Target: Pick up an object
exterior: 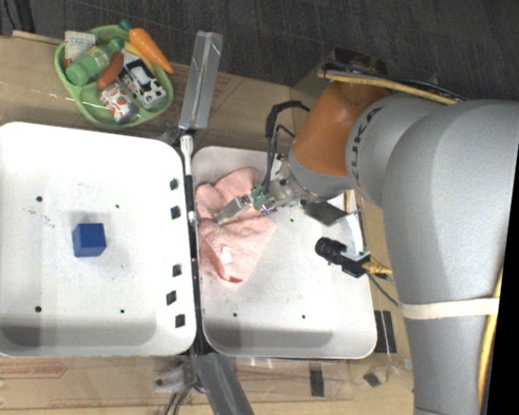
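Pink cloth (231,225) lies crumpled at left of right bin (319,336), by divider. Gripper (246,205) down on cloth's top; finger state can't tell. Blue cube (89,239) in left bin (11,246).

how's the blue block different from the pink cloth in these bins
The small blue cube-shaped block is rigid with sharp edges; the crumpled pink fabric cloth is soft and folded. The block is compact, while the cloth spreads much wider. The block sits alone in the left white bin; the cloth lies in the right white bin with the gripper right at it. Both rest on a bin floor.
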